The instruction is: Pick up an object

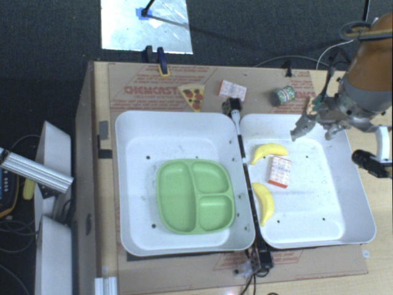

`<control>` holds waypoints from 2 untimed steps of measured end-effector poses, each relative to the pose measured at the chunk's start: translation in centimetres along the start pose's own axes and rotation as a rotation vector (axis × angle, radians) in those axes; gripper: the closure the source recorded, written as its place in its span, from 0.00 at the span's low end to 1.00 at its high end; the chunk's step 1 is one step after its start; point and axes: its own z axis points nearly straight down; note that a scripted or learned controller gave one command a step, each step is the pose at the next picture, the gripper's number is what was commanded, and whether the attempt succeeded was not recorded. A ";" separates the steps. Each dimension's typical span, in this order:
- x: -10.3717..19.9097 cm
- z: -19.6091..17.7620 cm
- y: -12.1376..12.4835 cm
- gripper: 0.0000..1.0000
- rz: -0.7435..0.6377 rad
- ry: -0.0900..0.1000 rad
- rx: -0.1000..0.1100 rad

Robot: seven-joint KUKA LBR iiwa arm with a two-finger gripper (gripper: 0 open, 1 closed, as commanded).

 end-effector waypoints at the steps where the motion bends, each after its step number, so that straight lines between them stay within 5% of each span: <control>1: 2.4 15.9 -0.1 0.00 0.000 0.000 -0.001; 2: 3.5 15.9 -5.5 0.00 0.002 0.001 0.001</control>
